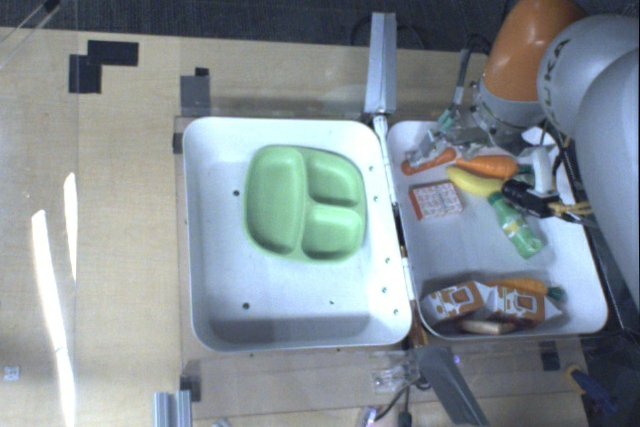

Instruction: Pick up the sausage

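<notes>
The sausage [468, 325] looks like a short brown piece at the front edge of the right bin [575, 270], partly tucked under two orange-and-white packets [490, 300]. My gripper [442, 141] is low at the far left corner of that bin, beside a small red item [422, 161]. It is well away from the sausage, which lies at the opposite end of the bin. The grey arm with its orange band [525, 35] comes in from the upper right.
A carrot [490, 165], a banana [475, 183], a green bottle [517, 225] and a red-patterned card [436, 201] lie in the right bin. The left bin [215, 295] holds a green divided plate [305, 201]. A pale piece [495, 326] lies by the sausage.
</notes>
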You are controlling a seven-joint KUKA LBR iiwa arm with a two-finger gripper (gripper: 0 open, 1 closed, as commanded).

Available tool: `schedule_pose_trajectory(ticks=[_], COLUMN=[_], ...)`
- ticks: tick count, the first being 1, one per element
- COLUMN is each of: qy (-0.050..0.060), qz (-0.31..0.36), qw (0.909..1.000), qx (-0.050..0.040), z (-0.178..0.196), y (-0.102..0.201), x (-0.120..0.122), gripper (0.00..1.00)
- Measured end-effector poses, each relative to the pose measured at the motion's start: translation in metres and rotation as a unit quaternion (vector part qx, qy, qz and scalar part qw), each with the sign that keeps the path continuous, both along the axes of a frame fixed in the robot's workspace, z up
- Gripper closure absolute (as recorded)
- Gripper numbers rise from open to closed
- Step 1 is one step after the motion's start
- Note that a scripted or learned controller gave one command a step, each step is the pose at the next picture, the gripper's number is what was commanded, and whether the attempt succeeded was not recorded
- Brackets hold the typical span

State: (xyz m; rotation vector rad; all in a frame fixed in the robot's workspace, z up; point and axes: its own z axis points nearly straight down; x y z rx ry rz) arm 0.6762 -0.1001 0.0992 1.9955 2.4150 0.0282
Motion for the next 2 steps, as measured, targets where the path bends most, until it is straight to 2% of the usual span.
schedule_pose_trajectory(ticks=[1,2], qy=[-0.01,0.005], qz=[0.001,-0.008], qw=[0.9999,1.0], qx=[-0.005,-0.0037], z=[0.019,0.152], y=[-0.003,0.066], x=[0.005,-0.006], gripper=[1.0,1.0])
